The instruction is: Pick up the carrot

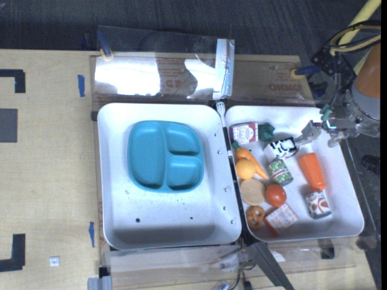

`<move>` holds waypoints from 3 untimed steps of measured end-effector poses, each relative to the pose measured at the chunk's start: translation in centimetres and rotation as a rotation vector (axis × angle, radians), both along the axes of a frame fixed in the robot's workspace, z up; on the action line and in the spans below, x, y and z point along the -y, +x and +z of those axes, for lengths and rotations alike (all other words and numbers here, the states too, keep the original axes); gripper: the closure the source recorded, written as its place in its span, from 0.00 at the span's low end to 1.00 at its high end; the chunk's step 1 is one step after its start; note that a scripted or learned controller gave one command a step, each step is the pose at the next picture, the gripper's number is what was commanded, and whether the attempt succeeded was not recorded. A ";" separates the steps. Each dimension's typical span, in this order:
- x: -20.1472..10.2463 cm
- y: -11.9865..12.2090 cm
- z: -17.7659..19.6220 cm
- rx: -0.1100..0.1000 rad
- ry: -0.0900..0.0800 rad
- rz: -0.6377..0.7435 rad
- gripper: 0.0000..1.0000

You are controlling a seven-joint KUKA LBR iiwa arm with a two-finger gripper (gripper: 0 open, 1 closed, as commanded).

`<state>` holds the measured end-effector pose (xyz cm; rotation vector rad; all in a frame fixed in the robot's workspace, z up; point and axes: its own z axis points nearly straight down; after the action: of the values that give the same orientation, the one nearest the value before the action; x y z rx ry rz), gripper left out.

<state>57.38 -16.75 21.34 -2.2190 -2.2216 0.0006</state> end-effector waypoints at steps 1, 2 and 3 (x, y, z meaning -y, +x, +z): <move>4.1 -0.9 -4.9 -0.005 0.000 -0.007 0.00; 4.0 -2.6 -11.6 0.009 0.007 0.021 0.00; 4.4 -2.7 -10.7 0.009 0.000 0.018 1.00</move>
<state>54.68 -21.14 10.60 -2.2033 -2.2458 -0.0093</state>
